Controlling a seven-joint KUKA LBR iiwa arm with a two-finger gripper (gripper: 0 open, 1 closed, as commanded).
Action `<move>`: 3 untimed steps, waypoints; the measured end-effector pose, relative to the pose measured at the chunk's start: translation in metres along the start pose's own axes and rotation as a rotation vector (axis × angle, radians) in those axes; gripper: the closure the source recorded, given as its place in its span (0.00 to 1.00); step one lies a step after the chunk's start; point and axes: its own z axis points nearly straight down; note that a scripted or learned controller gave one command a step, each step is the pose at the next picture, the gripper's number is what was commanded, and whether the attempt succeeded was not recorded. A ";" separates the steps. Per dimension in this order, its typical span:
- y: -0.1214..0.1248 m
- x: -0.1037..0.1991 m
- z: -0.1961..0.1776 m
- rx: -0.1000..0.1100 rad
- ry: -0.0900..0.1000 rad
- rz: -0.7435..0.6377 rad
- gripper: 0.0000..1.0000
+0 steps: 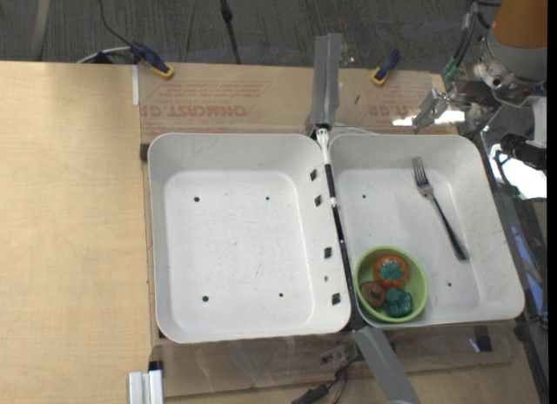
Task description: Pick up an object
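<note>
A grey metal fork (439, 207) lies at a slant in the right bin (492, 219), tines toward the back. In that bin's front left corner stands a green bowl (419, 293) holding an orange-red toy (391, 268), a brown piece (373, 292) and a teal piece (399, 303). My gripper (432, 112) hangs above the back right edge of the right bin, over the cardboard, well apart from the fork and the bowl. Nothing shows in it.
The left bin (174, 219) sits beside the right one, joined by a grey divider (327, 89). Brown cardboard (209, 102) lies behind the bins, held by two blue-and-yellow clamps (152, 60). A light wooden benchtop (70, 219) stretches to the left.
</note>
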 end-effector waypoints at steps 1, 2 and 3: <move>-0.040 -0.063 0.046 0.001 0.000 0.098 0.00; -0.009 -0.029 0.166 0.005 0.002 0.126 0.00; -0.007 -0.029 0.153 -0.001 0.000 0.124 1.00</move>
